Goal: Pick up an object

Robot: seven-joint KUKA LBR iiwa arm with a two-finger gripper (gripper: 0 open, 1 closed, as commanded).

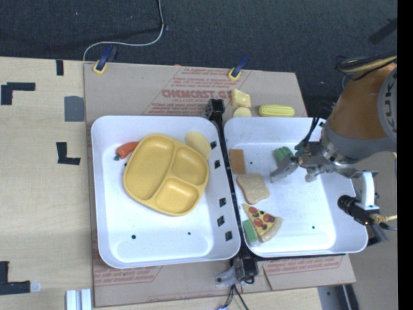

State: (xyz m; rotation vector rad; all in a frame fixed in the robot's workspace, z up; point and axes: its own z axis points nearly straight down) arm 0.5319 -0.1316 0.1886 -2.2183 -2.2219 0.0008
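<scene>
Camera view: the arm (368, 118) reaches in from the right and the hand (298, 166) hangs low over the right bin (322, 237), in its upper half. Two grey fingers (281, 171) splay out, apart, with nothing between them. So no catch yet, and the pick is open.

Nearest candidate is the green piece (282, 153), just beside the left finger, up near the bin's back wall. Further left lie the brown slab (237, 161) against the divider, the bread (253, 188) just below it, and the pizza slice (261, 224) near the front-left corner. All are well apart from the hand except the green one.

To my eye the green piece is the sensible target. The trick is to centre the fingers on either side of it first, then drop straight down, then close. Come in off-centre and a finger likely nudges it away towards the wall.

The left bin (106, 231) holds a yellow tray (166, 174), with a carrot (126, 149) peeking out at its upper left and a pale lump (198, 143) at its upper right. Corn (276, 111) sits outside on the worktop (39, 192), beyond the bins.
</scene>
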